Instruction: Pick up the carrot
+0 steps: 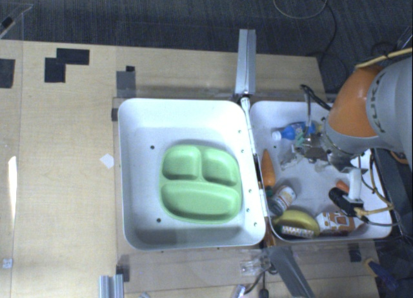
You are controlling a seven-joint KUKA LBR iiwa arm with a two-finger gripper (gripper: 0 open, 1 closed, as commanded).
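Two white bins, the arm over the right one

The left bin (132, 180) bears a green sectioned tray (200, 182). In the right bin (303, 111) the carrot (267, 169) lies along the left wall, just above a small can (282, 198); a banana (297, 219) and a labelled carton (335, 222) sit at the near edge, their print too small to read. The gripper (314, 150) hangs near a plastic bottle (292, 132), apart from the carrot; whether it is parted or closed, I cannot tell.
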